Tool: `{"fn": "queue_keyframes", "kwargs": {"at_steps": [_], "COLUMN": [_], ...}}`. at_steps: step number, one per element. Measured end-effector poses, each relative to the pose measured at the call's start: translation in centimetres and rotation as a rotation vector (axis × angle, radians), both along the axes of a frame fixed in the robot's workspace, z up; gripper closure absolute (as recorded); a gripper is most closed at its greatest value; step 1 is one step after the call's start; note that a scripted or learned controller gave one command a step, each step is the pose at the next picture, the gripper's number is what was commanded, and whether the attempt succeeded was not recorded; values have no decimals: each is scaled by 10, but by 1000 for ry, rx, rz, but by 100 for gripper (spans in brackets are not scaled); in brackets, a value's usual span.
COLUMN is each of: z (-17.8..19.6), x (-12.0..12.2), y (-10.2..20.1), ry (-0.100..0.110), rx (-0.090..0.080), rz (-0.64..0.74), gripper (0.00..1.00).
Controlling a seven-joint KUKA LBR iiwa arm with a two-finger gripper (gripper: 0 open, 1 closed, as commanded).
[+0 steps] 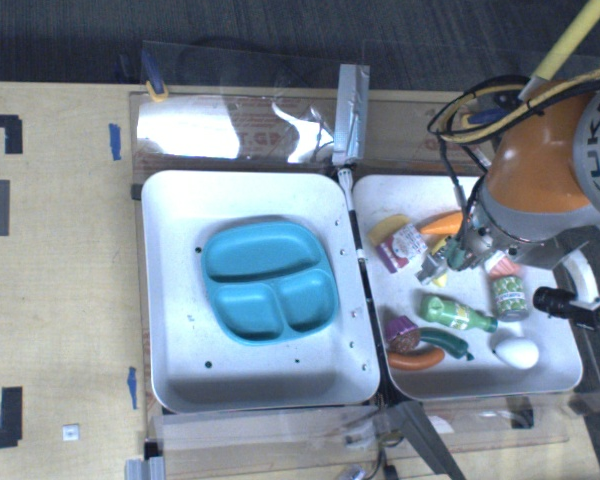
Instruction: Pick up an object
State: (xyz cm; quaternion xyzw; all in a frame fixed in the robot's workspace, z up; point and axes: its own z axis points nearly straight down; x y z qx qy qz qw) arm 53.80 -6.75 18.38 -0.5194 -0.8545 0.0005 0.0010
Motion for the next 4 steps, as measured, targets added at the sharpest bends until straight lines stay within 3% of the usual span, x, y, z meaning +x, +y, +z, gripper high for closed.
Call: {"fn": "queue_keyframes", "kwargs": {"at_steps": [1, 2, 3, 4], "z": [17, 87, 76, 0], "x": [-23, -57, -57, 23], "y": [-15, -52, -38, -9], "ry": [1, 0, 5, 6], "rx": [-2, -3, -2, -3], "rz": [-436, -531, -544, -536], "gripper": [100, 100, 100, 100]}}
